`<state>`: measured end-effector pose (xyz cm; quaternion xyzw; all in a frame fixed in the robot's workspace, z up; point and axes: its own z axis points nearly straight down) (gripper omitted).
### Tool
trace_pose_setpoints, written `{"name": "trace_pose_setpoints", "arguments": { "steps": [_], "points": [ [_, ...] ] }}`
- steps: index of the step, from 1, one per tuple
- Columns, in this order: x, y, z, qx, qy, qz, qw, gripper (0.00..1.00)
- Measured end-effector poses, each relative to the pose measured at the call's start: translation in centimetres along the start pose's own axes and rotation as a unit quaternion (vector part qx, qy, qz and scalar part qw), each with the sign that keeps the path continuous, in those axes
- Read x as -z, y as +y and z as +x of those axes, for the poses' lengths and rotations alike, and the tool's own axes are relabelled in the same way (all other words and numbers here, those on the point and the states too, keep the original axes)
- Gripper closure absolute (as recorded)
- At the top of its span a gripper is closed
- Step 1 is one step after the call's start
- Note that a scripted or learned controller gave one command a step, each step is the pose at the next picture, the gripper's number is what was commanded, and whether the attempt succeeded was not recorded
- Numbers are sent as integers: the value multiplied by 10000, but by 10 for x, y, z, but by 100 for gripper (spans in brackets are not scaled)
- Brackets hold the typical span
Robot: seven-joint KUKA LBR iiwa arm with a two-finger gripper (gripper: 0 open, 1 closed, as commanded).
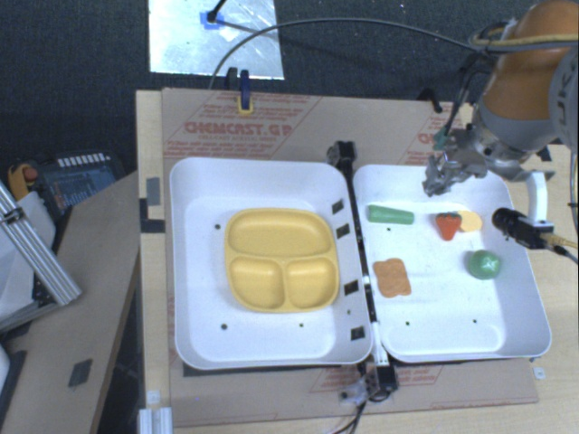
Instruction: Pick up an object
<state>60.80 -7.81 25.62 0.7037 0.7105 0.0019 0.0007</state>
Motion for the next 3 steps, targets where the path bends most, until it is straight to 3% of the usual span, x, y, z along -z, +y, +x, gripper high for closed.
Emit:
{"name": "trace_pose_setpoints", "arguments": {
  "steps": [3],
  "points": [
    [-10, 10, 163, 2, 4, 4, 10000, 100]
  ]
}}
